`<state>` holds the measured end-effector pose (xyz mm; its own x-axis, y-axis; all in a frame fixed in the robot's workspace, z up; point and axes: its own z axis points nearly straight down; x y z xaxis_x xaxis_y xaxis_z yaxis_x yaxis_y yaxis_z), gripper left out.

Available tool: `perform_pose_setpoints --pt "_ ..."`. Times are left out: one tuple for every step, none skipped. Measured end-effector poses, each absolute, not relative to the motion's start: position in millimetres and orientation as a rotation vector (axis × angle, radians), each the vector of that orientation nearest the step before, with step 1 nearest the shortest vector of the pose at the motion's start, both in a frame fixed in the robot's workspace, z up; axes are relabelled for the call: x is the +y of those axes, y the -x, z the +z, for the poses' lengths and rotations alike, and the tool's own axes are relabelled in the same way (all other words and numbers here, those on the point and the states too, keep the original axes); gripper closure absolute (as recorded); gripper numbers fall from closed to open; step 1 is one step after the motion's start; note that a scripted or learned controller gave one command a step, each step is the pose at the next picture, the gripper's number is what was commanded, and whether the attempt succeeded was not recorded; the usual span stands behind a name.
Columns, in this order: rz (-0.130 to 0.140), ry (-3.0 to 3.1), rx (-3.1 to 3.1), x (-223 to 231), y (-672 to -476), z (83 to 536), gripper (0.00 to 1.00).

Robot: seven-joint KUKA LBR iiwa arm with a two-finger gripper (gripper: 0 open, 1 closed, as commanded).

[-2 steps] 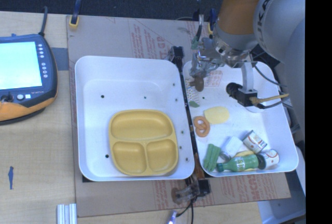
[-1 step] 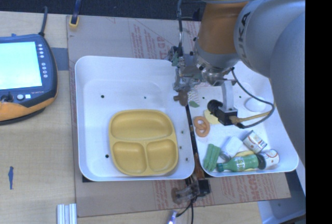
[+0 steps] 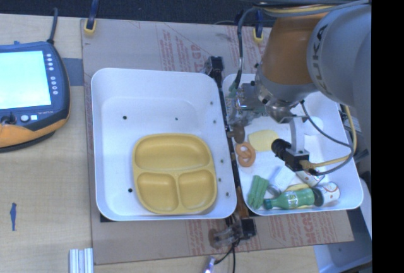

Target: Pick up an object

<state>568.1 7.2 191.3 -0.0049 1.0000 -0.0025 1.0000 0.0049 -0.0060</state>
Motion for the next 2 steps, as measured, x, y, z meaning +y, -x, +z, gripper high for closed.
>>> perform_pose_setpoints --pt "0.008 2.214 -2.225 7.5 -568.2 191.5 0.0" --pt "0.005 2.218 -2.223 -49.0 -574.7 191.8 0.0"
